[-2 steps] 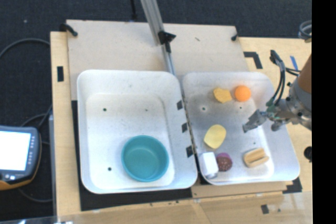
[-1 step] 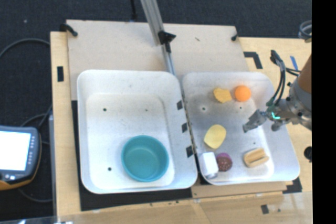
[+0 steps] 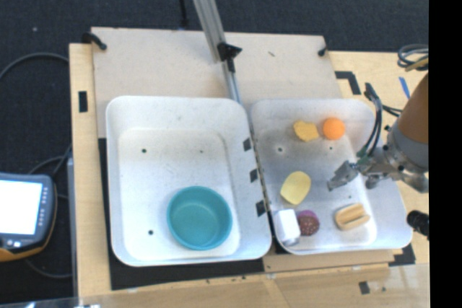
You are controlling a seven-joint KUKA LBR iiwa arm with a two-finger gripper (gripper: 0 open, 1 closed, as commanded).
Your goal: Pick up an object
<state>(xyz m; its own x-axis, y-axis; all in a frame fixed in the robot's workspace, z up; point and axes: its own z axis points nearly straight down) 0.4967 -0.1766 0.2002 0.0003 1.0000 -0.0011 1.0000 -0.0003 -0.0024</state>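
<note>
Nearest the camera in the right white bin point(image 3: 390, 238): white block point(image 3: 287, 225), dark maroon ball point(image 3: 309, 223), tan bread-like piece point(image 3: 351, 216), all loose along the front wall. Pale yellow oval piece point(image 3: 295, 187) mid-bin. My gripper point(image 3: 352, 175) hangs low beside it, nothing held; I can't tell open or closed. Farther back: yellow chunk point(image 3: 305, 130), orange ball point(image 3: 333, 128). Teal bowl point(image 3: 200, 218) sits in the left white bin point(image 3: 126, 119).

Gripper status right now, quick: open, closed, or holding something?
Gripper: cannot be told from this view. It sits over the right bin, above and apart from the tan block, with no object seen in it.
</note>
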